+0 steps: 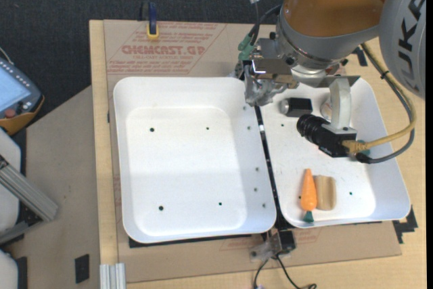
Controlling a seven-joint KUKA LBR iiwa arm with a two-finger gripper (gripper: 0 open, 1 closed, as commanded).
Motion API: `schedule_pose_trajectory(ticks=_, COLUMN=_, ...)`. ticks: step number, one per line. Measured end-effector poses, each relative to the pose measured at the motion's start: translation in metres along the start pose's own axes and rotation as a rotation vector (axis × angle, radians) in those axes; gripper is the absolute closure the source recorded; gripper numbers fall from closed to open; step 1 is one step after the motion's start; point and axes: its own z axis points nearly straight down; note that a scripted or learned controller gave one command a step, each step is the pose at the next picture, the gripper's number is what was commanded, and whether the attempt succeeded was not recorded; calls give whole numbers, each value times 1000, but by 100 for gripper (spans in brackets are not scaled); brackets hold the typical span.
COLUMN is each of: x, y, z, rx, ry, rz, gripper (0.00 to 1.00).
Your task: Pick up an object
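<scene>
My gripper (258,90) hangs low over the far left corner of the right bin (379,193), close to the wall shared with the left bin (135,166). An orange toy carrot (308,190) with a green tip lies near the right bin's front edge. A tan block (327,193) rests right beside it, touching its right side. A small dark object (296,105) lies on the bin floor just right of the gripper, next to a white curved piece (339,103). The arm's wrist hides the far part of the right bin.
A black unit with a yellow cable (329,136) hangs off the arm over the middle of the right bin. A blue and yellow clamp (152,20) stands at the far edge of the cardboard (169,44). Cables (274,247) run by the front edge.
</scene>
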Motion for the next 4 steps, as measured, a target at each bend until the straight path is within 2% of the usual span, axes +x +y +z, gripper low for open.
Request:
schedule_pose_trajectory(ticks=2, x=-1, y=0, z=-21, rx=-4, ry=-1, rz=0, gripper=100)
schedule_pose_trajectory(ticks=3, x=2, y=-39, z=34, rx=12, ry=-1, rz=5, gripper=100)
schedule_pose_trajectory(ticks=4, x=-71, y=-38, z=89, rx=11, ry=-2, rz=11, gripper=100)
